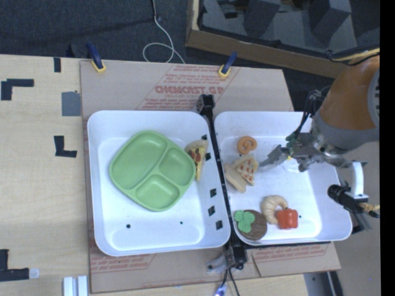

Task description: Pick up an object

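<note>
**Inspector:** Two bins sat side by side. The left bin point(102, 227) held one green tray point(152, 170) and one small food piece point(197, 153) against the divider. The right bin point(327, 227) held five toy foods: one swirl bun point(247, 144), one wedge point(242, 172), one croissant point(272, 204), one red piece point(287, 217) and one brown disc point(251, 224).

**Clerk:** And the pincer?

**Inspector:** The gripper point(271, 158) was in the right bin, reaching in from 3 o'clock, low over the floor. I could not tell how wide it stood; the tips were too dark and small. Nothing was seen between them.

**Clerk:** Which item lay nearest?

**Inspector:** The wedge, just beside the tip at about 8 o'clock, its long axis running roughly 11 to 5. The bun was near at 10 o'clock. The croissant, red piece and disc sat farther off, toward 6. In my judgement the wedge was the likeliest pick.
</note>
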